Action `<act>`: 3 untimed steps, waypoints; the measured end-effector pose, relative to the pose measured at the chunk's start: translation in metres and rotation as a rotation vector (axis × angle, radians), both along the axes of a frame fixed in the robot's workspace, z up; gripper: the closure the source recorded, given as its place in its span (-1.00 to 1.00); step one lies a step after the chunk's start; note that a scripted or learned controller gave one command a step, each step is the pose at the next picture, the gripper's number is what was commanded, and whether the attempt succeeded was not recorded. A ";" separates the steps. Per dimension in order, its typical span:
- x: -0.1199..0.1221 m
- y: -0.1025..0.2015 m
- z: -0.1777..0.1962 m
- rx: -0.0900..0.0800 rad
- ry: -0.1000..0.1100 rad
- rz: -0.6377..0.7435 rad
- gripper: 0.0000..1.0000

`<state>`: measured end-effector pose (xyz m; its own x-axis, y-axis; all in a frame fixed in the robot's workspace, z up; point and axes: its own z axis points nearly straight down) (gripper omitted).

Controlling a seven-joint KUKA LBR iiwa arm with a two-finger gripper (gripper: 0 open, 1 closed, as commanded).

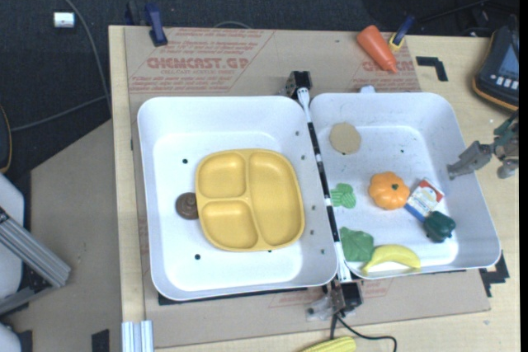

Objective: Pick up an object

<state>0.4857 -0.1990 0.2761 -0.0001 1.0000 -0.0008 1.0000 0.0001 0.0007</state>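
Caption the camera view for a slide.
Gripper at the right bin's edge; pumpkin, banana inside; yellow tray in the left bin.

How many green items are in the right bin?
3: a small leafy piece by the divider, a larger leaf beside the banana, a dark green one near the right wall.

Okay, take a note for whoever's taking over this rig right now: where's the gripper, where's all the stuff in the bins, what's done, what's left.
Gripper: at the right bin's right rim, holding nothing.
Right bin: orange pumpkin mid-bin, tan disc toward the back, small carton and dark green piece on the right, banana and two green leafy pieces along the front and left.
Left bin: yellow divided plate, brown disc at its left edge.
Done: nothing picked yet.
Left: lower onto one object, grasp, lift.
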 end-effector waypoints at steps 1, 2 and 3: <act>0.074 0.009 -0.105 0.002 0.004 0.001 -1.00; 0.064 0.060 -0.192 0.002 0.001 0.001 -1.00; 0.064 0.060 -0.182 0.001 0.000 0.000 1.00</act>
